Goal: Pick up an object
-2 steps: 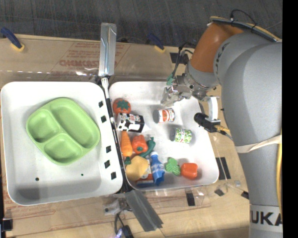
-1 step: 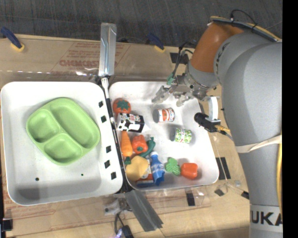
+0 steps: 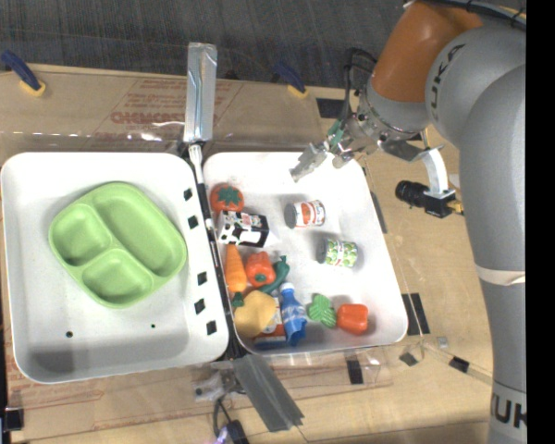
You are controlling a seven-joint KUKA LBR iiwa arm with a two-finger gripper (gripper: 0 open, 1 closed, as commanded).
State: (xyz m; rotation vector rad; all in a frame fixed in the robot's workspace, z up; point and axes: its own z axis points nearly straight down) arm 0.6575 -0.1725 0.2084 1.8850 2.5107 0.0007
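Observation:
My gripper point(image 3: 316, 158) hangs over the far right part of the right bin point(image 3: 375, 248), fingers apart with nothing between them. Below it in the bin stand a small red-and-white can point(image 3: 305, 214) and a green-labelled can point(image 3: 339, 252). Along the bin's left side lie a tomato point(image 3: 226, 196), a black-and-white carton point(image 3: 241, 228), a carrot point(image 3: 234, 266) and a red pepper point(image 3: 260, 269). At the near end are a yellow fruit point(image 3: 253, 314), a blue bottle point(image 3: 291, 314), a green vegetable point(image 3: 321, 310) and an orange-red pepper point(image 3: 352, 318).
The left bin point(image 3: 37, 340) holds a green divided plate point(image 3: 117, 241). A grey divider bar point(image 3: 200, 91) rises between the bins at the back. The arm's grey body point(image 3: 486, 155) fills the right side, with a black fitting point(image 3: 425, 195) beside the bin.

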